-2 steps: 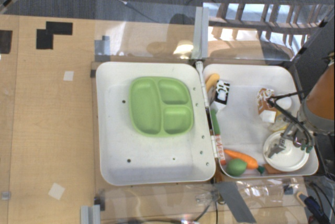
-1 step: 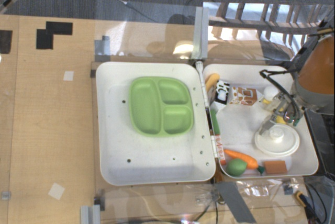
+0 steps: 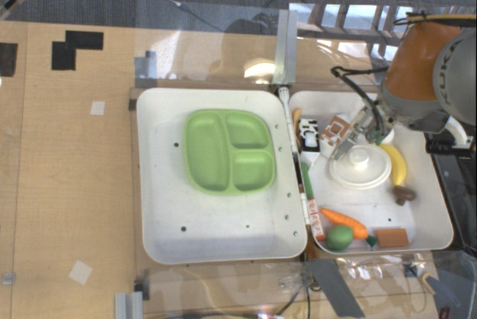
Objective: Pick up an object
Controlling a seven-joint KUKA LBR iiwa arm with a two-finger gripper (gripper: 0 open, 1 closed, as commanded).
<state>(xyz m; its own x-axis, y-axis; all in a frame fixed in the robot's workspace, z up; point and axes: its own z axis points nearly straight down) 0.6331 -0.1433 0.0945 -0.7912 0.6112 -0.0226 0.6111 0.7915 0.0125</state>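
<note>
The gripper (image 3: 344, 148) is in the right bin (image 3: 444, 228), right of frame centre, at the upper-left rim of a white bowl (image 3: 363, 168). Contact between the two cannot be confirmed. Whether the gripper is open or closed cannot be determined, because its tip is small and blurred against the bowl. The arm (image 3: 417, 71) is cut off by the frame's right edge. An orange-and-white packet (image 3: 337, 130) is partly covered by the gripper. A banana (image 3: 396, 163) lies just beside the bowl's right side. A carrot (image 3: 344, 220), a green round fruit (image 3: 339, 237) and a brown block (image 3: 392, 238) lie along the bin's lower edge. The left bin (image 3: 160, 235) holds a green divided plate (image 3: 228, 150).
</note>
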